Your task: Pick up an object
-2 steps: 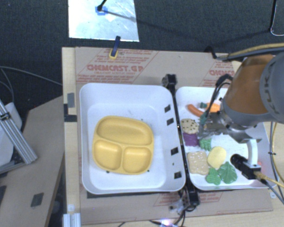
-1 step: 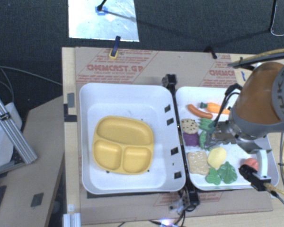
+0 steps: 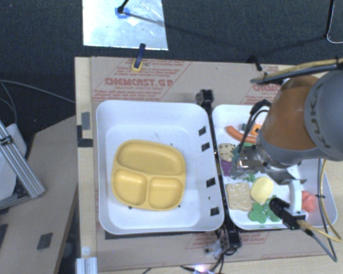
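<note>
1. Task objects: a cluster of small toy foods in the right bin (image 3: pixel 326 207). A yellow, lemon-like piece (image 3: pixel 262 190) lies near the middle; a tan cracker-like square (image 3: pixel 238 196) sits just left of it; a green leafy piece (image 3: pixel 259 213) lies just below, near the bin's front wall.
2. Further items in the same bin: an orange carrot-like stick (image 3: pixel 237 132) toward the back, a speckled round biscuit (image 3: pixel 226 151) by the left wall, a purple scrap (image 3: pixel 227 167) below it, and a red piece (image 3: pixel 308 201) at the right.
3. Obstruction: the arm (image 3: pixel 308 119), grey with an orange band, hangs over the right bin and hides much of its rear and centre.
4. Claw (image 3: pixel 239 163): seen at the arm's lower left, low over the bin between the biscuit and the cracker. Whether it is open or closed cannot be told, and nothing can be seen held in it.
5. Relation: the yellow piece lies just right of and below the claw; the cracker lies directly below it; the carrot lies behind it.
6. Left bin (image 3: pixel 108 210): holds a yellow three-compartment tray (image 3: pixel 150 174), well apart from the claw.
7. Surface and room: both bins rest on a brown cardboard sheet (image 3: pixel 137 81) with red print, laid on the desk (image 3: pixel 54 170). Dark carpet (image 3: pixel 34 27) lies behind, with a shiny foil-like square (image 3: pixel 126 16) on it; a metal frame (image 3: pixel 8 153) stands at the left.
</note>
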Robot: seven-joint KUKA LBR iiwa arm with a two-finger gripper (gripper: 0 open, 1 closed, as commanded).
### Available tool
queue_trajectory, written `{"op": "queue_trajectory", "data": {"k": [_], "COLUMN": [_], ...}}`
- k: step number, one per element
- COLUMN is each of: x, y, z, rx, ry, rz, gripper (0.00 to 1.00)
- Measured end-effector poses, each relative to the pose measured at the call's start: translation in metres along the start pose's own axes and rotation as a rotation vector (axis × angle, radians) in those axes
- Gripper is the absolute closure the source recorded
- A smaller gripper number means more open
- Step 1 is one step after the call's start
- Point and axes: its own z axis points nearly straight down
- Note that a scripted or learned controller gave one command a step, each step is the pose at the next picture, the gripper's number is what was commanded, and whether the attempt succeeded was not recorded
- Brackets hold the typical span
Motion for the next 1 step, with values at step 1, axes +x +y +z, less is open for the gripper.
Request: {"op": "queue_trajectory", "data": {"k": [1], "x": [-0.0719], "y": [-0.0071], "z": [-0.0104], "rx": [-0.002], "ry": [-0.002], "rz": [0.007], "gripper": [1.00]}}
